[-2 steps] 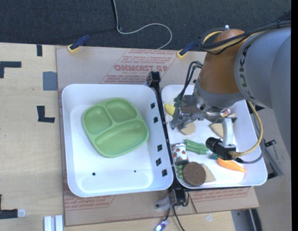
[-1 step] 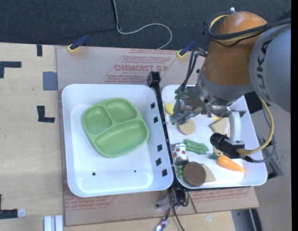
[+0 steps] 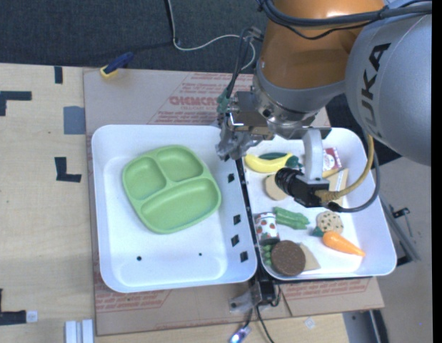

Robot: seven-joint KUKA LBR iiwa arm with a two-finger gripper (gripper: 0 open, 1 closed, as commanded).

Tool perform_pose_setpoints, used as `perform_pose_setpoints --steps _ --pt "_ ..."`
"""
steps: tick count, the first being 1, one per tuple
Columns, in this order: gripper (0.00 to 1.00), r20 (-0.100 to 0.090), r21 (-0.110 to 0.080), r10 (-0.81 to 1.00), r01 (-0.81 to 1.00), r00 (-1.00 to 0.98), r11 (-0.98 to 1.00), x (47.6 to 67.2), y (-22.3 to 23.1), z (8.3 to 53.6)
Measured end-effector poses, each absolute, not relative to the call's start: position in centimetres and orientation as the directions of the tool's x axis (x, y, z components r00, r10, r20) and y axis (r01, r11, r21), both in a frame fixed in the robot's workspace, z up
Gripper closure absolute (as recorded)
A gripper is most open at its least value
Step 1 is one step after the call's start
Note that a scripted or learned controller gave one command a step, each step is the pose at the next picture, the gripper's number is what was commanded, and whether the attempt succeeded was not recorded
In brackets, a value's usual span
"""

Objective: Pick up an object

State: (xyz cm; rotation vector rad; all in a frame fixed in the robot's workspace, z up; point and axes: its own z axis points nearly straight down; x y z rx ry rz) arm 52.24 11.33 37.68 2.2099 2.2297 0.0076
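We saw the pincer (image 3: 228, 145) hang at twelve o'clock from the banana (image 3: 263, 163), could not tell its state, and nothing was picked up yet.

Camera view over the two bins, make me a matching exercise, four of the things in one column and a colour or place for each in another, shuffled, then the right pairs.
Things:
1. divided plate
2. toy banana
3. toy carrot
4. round brown patty

Colour or place:
A. orange, right bin's near right part
B. light green, alone in the left bin
C. dark brown, right bin's near edge
D. yellow, far part of the right bin, under the arm

Pairs: 1-B, 2-D, 3-A, 4-C
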Motion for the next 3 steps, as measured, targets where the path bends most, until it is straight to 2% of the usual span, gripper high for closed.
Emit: perform_pose_setpoints --steps 1,2,3 --pt "1.00 -0.001 -0.003 1.000 1.000 0.001 -0.001 49.3 5.6 38.7" --pt "1.00 -0.002 -0.004 1.000 1.000 -0.002 0.002 49.4 5.7 39.5" --pt "1.00 -0.001 -0.002 1.000 1.000 -0.001 0.001 51.0 5.9 36.8"
